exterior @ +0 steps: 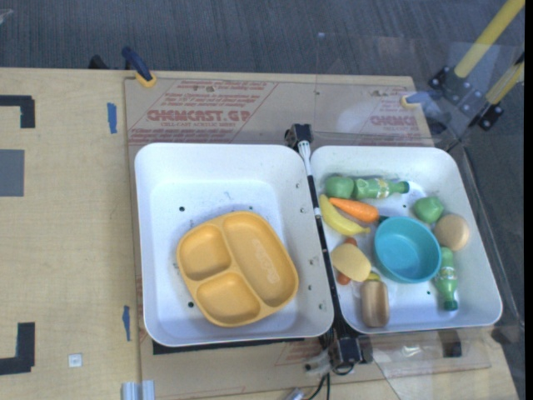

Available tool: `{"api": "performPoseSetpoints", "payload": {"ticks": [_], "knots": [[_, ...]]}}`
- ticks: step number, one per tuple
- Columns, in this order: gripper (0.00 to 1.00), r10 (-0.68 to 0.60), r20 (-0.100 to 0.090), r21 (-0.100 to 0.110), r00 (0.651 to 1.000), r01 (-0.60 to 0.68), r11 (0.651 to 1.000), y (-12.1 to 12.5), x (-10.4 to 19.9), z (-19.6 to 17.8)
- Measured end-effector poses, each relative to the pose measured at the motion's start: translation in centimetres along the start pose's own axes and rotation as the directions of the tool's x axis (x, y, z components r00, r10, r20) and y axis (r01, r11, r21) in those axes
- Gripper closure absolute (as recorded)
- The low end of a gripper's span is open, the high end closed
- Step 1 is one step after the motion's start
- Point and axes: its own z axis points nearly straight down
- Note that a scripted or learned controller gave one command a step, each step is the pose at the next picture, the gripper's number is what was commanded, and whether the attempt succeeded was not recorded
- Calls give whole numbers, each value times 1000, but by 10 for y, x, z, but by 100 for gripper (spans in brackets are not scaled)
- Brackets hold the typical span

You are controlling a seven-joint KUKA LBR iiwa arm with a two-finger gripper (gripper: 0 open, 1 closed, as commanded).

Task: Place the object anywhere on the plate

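Note:
A yellow plate (237, 268) with three compartments lies in the left white bin (166, 190), toward its front. The right bin (479, 298) holds toy food: an orange carrot (354, 209), a yellow banana (331, 217), a green bottle (379, 188), a green vegetable (339, 185), a green pepper (428, 209), a tan potato (453, 231), a blue bowl (406, 249), a yellow-orange piece (351, 262), a brown bread roll (374, 302) and a small green bottle (447, 283).
Both bins rest on a cardboard sheet (208, 111) atop the wooden bench (58, 248). A black clamp (299, 133) sits at the back between the bins. Yellow bars (491, 32) stand at the upper right.

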Motion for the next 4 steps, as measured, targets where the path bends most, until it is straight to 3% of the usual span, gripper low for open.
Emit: {"api": "performPoseSetpoints", "payload": {"ticks": [1,2,3,4], "knots": [[100,-438,1,-3,899,438,899,0,0,-37],[100,-237,-6,-17,972,237,971,1,1,69],[100,-560,1,-6,829,560,829,1,0,56],[100,-629,2,0,777,629,777,1,0,-32]]}}
